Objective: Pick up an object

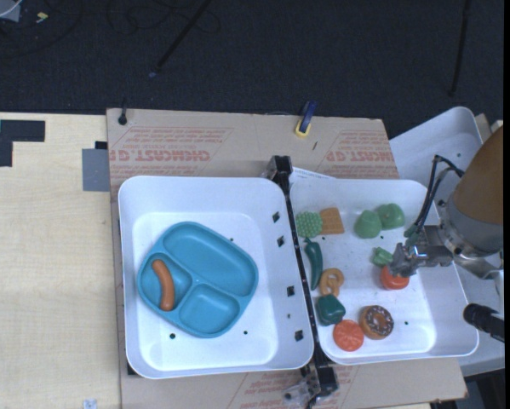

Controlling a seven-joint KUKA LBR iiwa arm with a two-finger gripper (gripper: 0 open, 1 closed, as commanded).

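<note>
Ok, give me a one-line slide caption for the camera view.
Claw low over a red toy in the right bin; sausage on the blue tray, left.

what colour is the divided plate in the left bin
Blue: the plate shows clearly in the camera view, with a hot dog in one compartment.

The arm reaches in from the right — tool (397,267) lowered, wrist bent downward.

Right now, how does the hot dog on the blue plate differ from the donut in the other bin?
The hot dog is long and thin, orange-brown; the donut is a round ring with dark speckled frosting. The hot dog lies alone in a compartment of the blue plate in the left bin; the donut sits on the right bin floor beside an orange toy. Both look like toy food.
</note>
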